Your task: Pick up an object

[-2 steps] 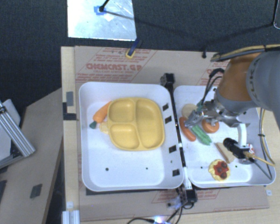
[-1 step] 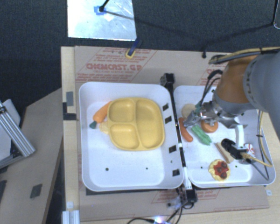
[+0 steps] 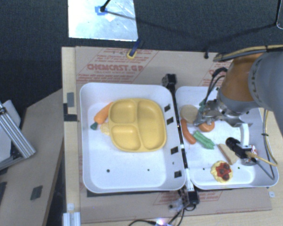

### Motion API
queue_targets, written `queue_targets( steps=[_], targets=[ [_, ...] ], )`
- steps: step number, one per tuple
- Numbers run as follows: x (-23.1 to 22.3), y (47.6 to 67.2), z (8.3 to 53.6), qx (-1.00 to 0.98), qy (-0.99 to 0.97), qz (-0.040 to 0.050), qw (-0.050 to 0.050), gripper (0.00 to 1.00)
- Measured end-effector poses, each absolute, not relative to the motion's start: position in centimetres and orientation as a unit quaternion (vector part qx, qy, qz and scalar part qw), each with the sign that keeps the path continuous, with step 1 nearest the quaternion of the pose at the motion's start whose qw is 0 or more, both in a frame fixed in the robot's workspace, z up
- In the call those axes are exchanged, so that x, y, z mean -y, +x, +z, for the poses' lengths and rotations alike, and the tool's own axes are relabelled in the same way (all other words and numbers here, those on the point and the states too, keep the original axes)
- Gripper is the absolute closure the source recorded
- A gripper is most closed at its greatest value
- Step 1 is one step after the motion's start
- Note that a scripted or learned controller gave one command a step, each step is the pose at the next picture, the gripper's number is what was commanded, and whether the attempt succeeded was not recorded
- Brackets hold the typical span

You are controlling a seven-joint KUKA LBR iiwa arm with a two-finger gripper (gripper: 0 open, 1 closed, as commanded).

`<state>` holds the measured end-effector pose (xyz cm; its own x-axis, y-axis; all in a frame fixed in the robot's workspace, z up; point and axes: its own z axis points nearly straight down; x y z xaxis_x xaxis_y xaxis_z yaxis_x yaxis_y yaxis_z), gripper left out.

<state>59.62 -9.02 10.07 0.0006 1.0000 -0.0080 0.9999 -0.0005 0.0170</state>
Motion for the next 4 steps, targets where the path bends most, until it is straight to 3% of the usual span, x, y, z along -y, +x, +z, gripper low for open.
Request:
queue_targets(
  steps=[1,2,3,4],
  targets=[
    [9.7,59.1,16.0,-0.707,0.707,0.0018,0.002,1.00],
    [9.7,59.2,22.5,-0.709,0.706,0.0022,0.003,1.00],
    [9.6,59.3,22.4,-0.708,0.706,0.0008,0.001,1.00],
    [4.7,57.0,21.6,-0.710,0.705,0.0001,-0.001,1.00]
  ],
)
